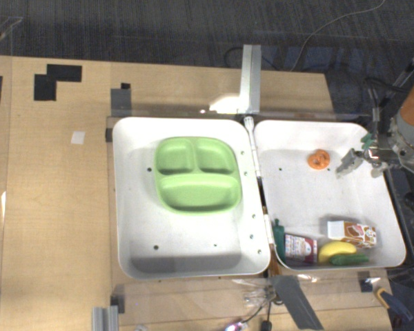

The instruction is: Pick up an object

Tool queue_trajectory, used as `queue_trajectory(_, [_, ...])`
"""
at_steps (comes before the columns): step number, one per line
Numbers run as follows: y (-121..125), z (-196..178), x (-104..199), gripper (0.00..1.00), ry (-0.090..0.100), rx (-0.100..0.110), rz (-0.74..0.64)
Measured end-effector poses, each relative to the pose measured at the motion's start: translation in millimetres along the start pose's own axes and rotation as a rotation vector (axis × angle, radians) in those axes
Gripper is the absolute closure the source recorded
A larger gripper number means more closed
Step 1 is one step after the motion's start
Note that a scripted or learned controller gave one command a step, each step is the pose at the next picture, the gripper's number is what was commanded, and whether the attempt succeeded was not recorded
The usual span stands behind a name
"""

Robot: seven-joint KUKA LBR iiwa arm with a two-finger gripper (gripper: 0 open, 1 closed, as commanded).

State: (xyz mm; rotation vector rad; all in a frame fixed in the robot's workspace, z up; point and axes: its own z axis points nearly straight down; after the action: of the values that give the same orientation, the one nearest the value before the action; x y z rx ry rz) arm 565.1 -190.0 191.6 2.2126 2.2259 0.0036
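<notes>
In the right bin (310, 198) a small orange round object (319, 159) lies near the back. Along the bin's front edge sit a dark red carton (300, 247), a yellow banana (337, 249), a green object (350, 259) and a white-and-brown box (352, 232). My gripper (362, 161) hangs at the bin's right edge, its two fingers spread apart with nothing between them, right of the orange object and apart from it.
The left bin (134, 205) holds a green divided plate (196, 173). A metal post (250, 78) stands behind the seam between the bins. The arm comes in from the right over the bin's right rim.
</notes>
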Motion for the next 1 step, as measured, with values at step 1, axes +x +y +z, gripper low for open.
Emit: queue_trajectory(1, [44.2, 101.8, 27.4, 0.00, -0.001, -0.008, 0.211])
